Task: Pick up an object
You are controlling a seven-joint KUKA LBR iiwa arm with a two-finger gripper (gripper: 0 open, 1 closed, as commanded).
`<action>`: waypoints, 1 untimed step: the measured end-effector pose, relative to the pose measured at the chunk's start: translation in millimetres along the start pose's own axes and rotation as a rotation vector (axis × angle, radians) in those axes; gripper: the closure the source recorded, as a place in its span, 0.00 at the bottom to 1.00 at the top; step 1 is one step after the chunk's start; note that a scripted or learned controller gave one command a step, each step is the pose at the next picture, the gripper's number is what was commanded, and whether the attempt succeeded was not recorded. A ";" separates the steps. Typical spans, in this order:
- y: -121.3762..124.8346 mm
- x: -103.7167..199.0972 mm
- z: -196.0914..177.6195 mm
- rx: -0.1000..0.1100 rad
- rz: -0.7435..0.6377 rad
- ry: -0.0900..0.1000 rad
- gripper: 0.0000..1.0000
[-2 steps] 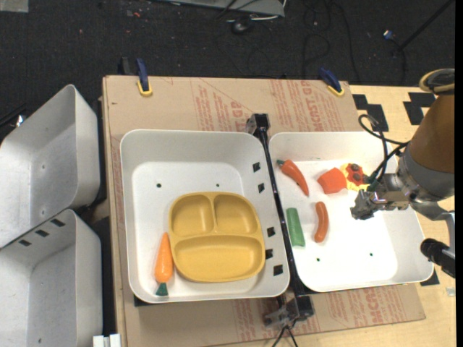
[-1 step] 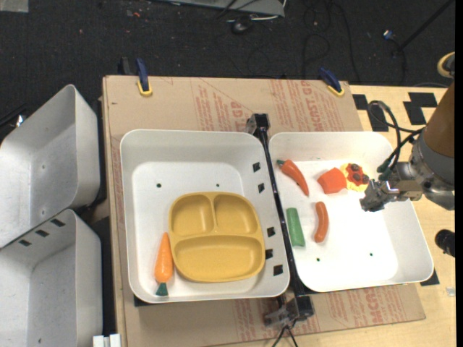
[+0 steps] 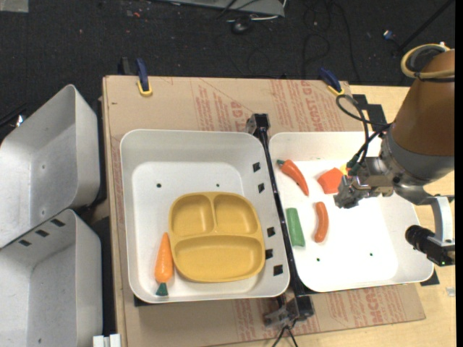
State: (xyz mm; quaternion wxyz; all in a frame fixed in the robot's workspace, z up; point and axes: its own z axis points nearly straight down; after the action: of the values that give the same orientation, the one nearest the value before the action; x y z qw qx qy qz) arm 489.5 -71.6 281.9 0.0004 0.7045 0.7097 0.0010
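In the right bin (image 3: 362, 266) lie an orange-red chili pepper (image 3: 294, 176), a small orange block (image 3: 329, 180), an orange sausage-shaped piece (image 3: 320, 222) and a green stick (image 3: 294, 227). My gripper (image 3: 348, 195) hangs just right of the orange block, low over the bin floor, above and right of the sausage piece. Its fingers are dark and I see nothing clearly between them. In the left bin (image 3: 145, 165) a yellow divided plate (image 3: 216, 237) rests with a toy carrot (image 3: 164, 261) beside its left edge.
The arm's grey wrist and orange band (image 3: 430, 114) cover the right bin's far right side. A black divider (image 3: 271, 186) runs between the bins. Spare white bins (image 3: 43, 194) are stacked off the bench to the left. Cables trail near the back right clamp.
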 end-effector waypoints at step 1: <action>7.8 55.6 -0.4 0.001 0.000 0.000 1.00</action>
State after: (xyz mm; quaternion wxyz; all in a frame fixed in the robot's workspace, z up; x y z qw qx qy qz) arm 496.9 -16.0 282.4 -0.0002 0.7044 0.7098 0.0008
